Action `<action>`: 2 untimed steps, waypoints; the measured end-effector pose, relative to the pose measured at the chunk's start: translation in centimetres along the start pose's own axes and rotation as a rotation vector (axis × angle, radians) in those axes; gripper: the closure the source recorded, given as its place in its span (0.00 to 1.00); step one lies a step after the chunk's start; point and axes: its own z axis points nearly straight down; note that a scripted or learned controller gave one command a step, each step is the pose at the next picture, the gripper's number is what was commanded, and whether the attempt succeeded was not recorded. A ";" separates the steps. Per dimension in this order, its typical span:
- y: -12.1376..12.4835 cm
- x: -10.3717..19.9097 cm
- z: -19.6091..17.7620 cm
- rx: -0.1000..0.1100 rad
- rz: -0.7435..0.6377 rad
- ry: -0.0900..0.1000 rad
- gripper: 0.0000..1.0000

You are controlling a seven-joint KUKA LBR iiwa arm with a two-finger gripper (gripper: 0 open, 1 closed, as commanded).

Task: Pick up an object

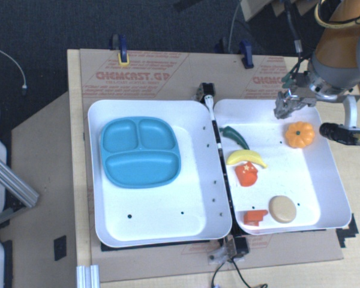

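On the bench, a brown board [168, 71] printed with red lettering carries two shallow white bins side by side, held at its far edge by two blue clamps [121, 47]; dark carpet surrounds it. Left bin [150, 221]: one blue divided plate [141, 152], set toward the far left, with bare white floor along the near and right sides. Right bin [324, 185], taken as landmark: green pepper [235, 137] near its left wall at the far end; yellow banana [246, 157] just nearer than the pepper; red tomato-like piece [246, 174] touching the banana's near side; orange block [255, 216] at the near left corner; tan round disc [282, 209] just right of the block; orange pumpkin [300, 134] by the right wall, well apart from the others. Open floor lies mid-bin between pumpkin and disc. Gripper [286, 108]: hangs over the far edge of the right bin, just left of and beyond the pumpkin, nothing seen between its fingers; whether the jaws stand open or closed cannot be told. Grey arm with orange band [342, 47] enters from the far right.
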 end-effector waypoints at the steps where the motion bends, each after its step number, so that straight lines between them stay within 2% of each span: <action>1: 0.2 0.0 -4.5 0.000 0.000 0.000 1.00; 2: -2.0 4.1 -4.4 0.011 -0.002 0.004 1.00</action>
